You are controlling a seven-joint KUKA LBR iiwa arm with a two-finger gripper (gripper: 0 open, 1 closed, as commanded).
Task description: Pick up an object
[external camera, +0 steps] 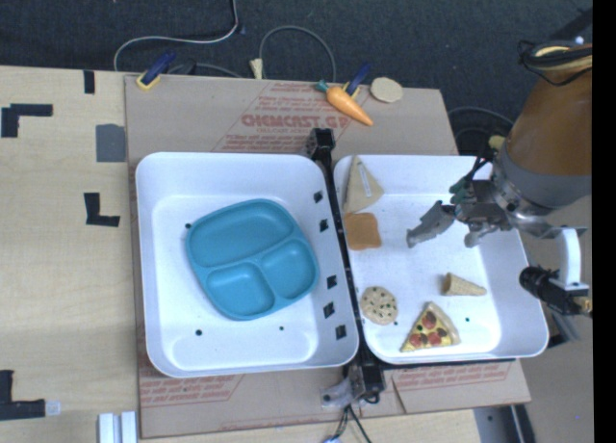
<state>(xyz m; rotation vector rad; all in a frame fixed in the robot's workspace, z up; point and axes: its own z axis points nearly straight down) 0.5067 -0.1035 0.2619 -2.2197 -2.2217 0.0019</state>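
A: Where is the tool [445, 227] at this moment?

B: Over the right bin [510, 335], in its upper middle, hanging from the arm that comes in from the right. One grey finger [426, 226] juts out to the left; whether the fingers stand apart or together I cannot tell from this slant. Nothing shows between them.

A: So nothing is picked yet. What could it go for?

B: The right bin carries all the small pieces. A tan slab [362, 230] lies by the divider, with a pale wedge [360, 186] just above it. A cookie [379, 304] and a pizza slice [431, 327] sit near the front edge, and a small cone-shaped piece [464, 285] lies below the tool.

A: Which is the likeliest target?

B: I judge the cone-shaped piece or the tan slab, since they lie closest, but the tool is above bare bin floor and touches none of them.

A: And the left bin [154, 239]?

B: It holds a blue divided plate [252, 258], too wide and flat for an easy pinch, which is probably why the arm works the right side.

A: The carrot [347, 104]?

B: On the cardboard behind the bins, beside a pale round disc [387, 91], well apart from the tool.
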